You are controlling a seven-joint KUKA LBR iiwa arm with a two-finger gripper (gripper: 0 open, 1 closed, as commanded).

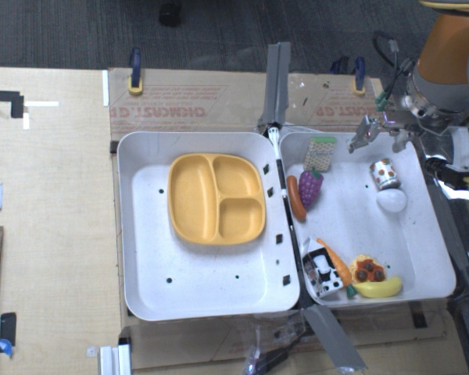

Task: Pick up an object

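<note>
The grey arm with the orange band entered from the right, and its two-finger gripper (373,131) hovered over the far right corner of the right white bin (422,280). The fingers appeared slightly apart, with nothing between them.

No object had been lifted. The candidates all lay in the right bin: a small patterned can (384,173) and a white egg-shaped object (392,201) nearest the gripper, just touching or nearly so; a purple plastic grape cluster (310,187) against an orange-red sausage-shaped toy (296,198) by the divider; a speckled green rectangular sponge-like pad (321,154) at the far wall; and, at the near edge, a yellow plastic banana (377,288), a red-topped yellow toy (366,269), an orange carrot-shaped toy (336,261) and a black-and-white boxy item (322,275). The left white bin (141,287) held a yellow three-compartment plastic tray (216,198).

Likely failure modes, judged from this arrangement:
- The egg-shaped object looked smooth and rounded; closing fingers could squeeze it out sideways.
- The can and egg sat close together, so a descent between them could push both away.
- A descent at the present position could strike the bin wall or corner.
- The cluttered near-edge group left little finger clearance.
</note>
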